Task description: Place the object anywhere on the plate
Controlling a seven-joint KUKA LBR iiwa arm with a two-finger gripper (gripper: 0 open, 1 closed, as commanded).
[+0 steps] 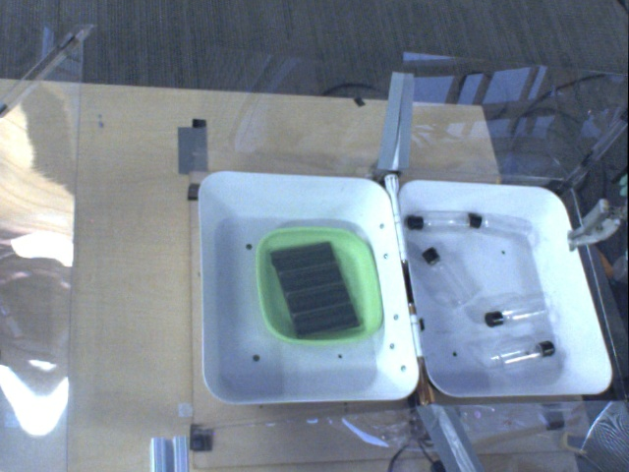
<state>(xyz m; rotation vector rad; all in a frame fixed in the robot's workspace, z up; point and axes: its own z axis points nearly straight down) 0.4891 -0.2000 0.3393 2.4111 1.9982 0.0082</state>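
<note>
A lime-green square plate (268,293) rests in the middle of the left white bin (218,293). A dark grey ribbed rectangular block (314,290) lies flat on the plate, slightly askew. The right white bin (582,347) holds several clear tubes with black caps: one along the far wall (444,221), one near the left wall (444,268), and two toward the front right (516,316) (523,353). My gripper (593,226) is a pale shape at the far right, just past the right bin's rim, well away from the plate, with nothing visibly in it.
A grey metal bar (397,126) runs back from the seam between the bins. Light wooden bench (118,264) spreads to the left, with glare on a clear panel. Cables and clear sheeting crowd the far right.
</note>
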